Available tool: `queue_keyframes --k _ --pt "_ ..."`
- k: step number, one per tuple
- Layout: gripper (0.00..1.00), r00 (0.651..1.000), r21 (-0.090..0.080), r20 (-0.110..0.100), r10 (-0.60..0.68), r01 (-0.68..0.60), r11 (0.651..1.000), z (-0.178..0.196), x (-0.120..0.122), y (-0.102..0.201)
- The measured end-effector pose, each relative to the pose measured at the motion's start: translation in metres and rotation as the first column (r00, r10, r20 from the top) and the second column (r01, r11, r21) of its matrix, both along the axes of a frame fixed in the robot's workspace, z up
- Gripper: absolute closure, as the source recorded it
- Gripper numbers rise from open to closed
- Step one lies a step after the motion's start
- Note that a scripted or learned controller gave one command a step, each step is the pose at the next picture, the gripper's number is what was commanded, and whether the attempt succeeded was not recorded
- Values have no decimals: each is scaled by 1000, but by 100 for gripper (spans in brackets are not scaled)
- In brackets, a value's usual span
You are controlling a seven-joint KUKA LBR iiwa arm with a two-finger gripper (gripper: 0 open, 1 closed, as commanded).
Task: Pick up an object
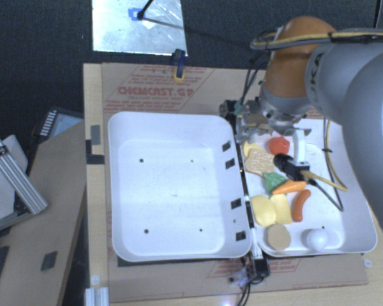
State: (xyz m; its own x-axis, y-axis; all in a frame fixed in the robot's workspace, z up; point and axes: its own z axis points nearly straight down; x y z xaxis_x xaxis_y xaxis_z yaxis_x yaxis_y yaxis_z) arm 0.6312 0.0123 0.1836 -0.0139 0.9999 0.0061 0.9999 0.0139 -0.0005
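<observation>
Tan and speckled, the cracker point(258, 162) lies in the bin nearer the arm point(354, 231), just camera-side of the claw point(250, 127). The claw hangs over that bin's far corner beside the other bin point(172, 190). A red tomato point(279, 145) sits close by. Whether the claw is spread or pressed together, I cannot tell.

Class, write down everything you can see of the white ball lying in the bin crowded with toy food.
The white ball is small, smooth and rounded, perhaps slightly egg-shaped, and looks like plain plastic with a soft shine. It rests on the floor of the crowded bin, near that bin's front edge. A round tan disc lies beside it and an orange sausage just behind it. Both seem to be apart from it.
</observation>
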Motion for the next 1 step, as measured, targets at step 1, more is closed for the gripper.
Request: queue_keyframes --k 1 --pt "100 1000 -4 8 -6 6 1000 18 40 34"
